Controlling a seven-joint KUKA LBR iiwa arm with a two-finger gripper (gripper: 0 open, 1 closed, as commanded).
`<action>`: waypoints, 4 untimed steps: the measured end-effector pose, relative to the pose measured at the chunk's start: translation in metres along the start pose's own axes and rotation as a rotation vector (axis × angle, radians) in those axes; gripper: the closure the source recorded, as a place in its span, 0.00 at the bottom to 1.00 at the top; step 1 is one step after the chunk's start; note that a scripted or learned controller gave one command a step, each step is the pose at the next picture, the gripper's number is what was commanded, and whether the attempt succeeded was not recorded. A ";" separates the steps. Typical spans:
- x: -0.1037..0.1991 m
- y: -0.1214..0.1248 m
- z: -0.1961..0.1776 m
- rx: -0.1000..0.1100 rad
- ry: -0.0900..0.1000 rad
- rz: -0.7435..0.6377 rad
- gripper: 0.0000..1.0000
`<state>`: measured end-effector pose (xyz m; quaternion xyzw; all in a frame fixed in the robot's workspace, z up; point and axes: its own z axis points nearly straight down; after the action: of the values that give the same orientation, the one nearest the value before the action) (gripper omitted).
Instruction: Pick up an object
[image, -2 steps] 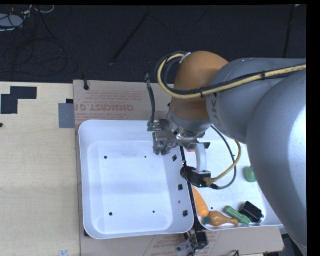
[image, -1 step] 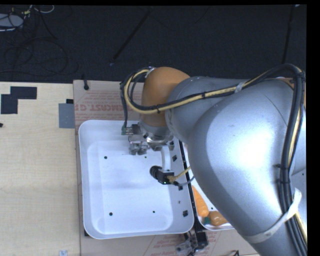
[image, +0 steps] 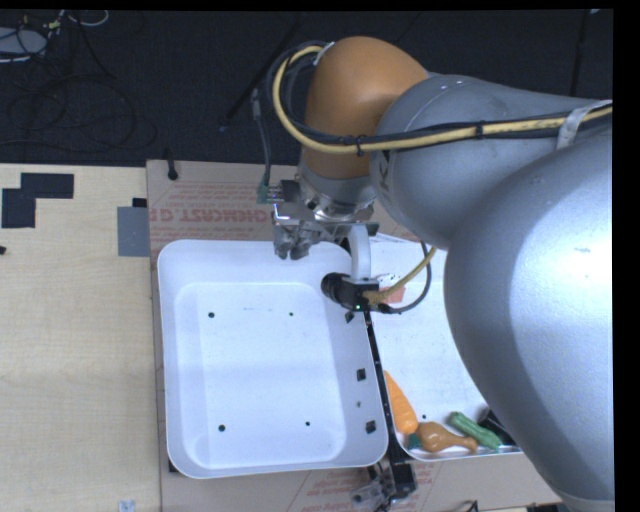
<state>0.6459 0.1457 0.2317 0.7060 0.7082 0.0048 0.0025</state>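
glossy white plastic bin (image: 190, 290), matt cardboard (image: 215, 200)

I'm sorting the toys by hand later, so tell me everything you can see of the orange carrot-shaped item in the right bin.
The orange carrot looks like smooth plastic toy food, long and tapered. It lies flat on the floor of the right bin, close beside the black divider edge, running slantwise with its narrow end toward the far side. Its lower end meets or overlaps a tan piece, beside a green piece. The gripper is well away, above the left bin's far rim.
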 end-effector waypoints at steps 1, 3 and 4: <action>0.019 -0.017 0.007 0.015 -0.004 0.002 1.00; 0.039 -0.002 0.024 0.012 -0.005 0.002 1.00; 0.043 -0.027 0.148 0.021 -0.006 0.002 1.00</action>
<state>0.6207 0.1887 0.0840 0.7068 0.7074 -0.0046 -0.0028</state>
